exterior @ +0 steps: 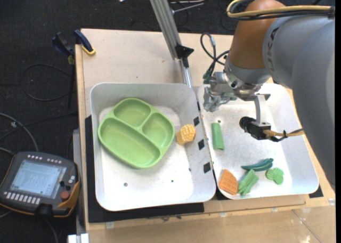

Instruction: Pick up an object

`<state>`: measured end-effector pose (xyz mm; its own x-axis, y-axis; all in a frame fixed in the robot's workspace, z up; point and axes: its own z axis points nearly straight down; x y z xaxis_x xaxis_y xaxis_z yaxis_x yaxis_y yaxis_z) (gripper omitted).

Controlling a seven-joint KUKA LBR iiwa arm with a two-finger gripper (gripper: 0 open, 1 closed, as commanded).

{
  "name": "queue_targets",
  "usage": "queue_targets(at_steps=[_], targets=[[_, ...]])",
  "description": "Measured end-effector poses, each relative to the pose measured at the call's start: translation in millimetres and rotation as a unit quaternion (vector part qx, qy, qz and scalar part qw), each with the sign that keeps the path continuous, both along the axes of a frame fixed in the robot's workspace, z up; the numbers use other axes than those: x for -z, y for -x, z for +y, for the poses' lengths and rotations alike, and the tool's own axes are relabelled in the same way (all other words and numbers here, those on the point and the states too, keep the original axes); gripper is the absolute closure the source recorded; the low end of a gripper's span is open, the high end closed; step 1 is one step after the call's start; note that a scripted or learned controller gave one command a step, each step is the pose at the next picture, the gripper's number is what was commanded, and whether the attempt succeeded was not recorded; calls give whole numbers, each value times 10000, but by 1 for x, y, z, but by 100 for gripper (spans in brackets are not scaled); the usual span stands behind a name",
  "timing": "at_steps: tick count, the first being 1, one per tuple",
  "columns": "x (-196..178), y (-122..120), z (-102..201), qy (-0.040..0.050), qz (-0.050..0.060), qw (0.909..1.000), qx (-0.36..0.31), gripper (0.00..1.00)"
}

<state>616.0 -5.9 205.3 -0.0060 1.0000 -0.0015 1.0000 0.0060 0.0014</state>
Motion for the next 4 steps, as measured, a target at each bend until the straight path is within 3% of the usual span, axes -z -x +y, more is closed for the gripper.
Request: queue_targets(at_steps=[1,2,3,4], targets=[[11,15,-2,-3,21,10000,34,100],[-31,-2,-4,-4,-19,10000,15,100],[13,47,-14,-6,47,10000,45,100],[-53,80,40,-21,-16,10000,-14,100]])
